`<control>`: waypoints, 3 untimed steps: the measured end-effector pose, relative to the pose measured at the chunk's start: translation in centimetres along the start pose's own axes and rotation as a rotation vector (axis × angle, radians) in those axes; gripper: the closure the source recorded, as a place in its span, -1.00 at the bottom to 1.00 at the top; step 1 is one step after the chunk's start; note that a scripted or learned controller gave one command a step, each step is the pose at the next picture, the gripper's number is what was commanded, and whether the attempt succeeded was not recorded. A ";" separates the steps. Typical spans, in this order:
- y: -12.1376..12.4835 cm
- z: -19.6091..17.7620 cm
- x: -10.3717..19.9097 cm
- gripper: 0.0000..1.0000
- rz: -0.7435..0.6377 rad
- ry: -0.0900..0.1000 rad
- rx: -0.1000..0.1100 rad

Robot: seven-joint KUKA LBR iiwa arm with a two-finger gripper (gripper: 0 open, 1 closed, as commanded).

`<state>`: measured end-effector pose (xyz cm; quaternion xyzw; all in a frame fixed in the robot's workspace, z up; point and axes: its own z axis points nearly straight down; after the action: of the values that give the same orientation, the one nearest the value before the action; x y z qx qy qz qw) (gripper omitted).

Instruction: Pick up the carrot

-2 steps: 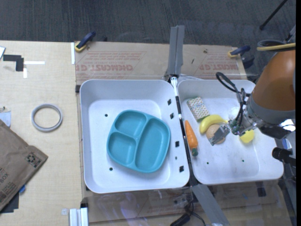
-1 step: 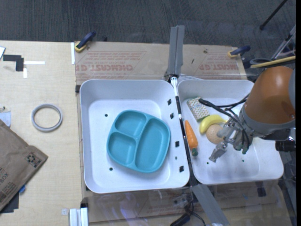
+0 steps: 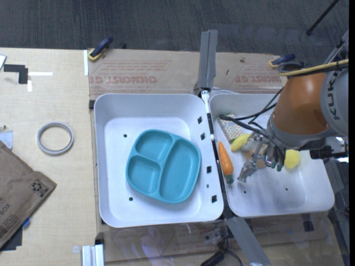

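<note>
Carrot (image 3: pixel 224 158) lies along left wall of right bin (image 3: pixel 288 204).
Gripper (image 3: pixel 248 168) just right of it, fingers slightly spread, pinching nothing; teal plate (image 3: pixel 164 166) in left bin (image 3: pixel 111 148).

My orange-banded grey arm (image 3: pixel 302 107) hangs over two white bins (image 3: pixel 105 148), one bearing a plain turquoise plate (image 3: pixel 163 165), the other an orange carrot (image 3: pixel 224 157) tipped green, two yellow pieces (image 3: pixel 239 143) and a speckled cream wedge (image 3: pixel 230 129).
</note>
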<state>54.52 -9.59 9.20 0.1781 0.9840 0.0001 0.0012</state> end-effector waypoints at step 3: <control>0.4 -13.1 6.3 1.00 0.058 0.001 0.001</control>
<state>48.77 -7.01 22.32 0.2064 0.9785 0.0000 0.0004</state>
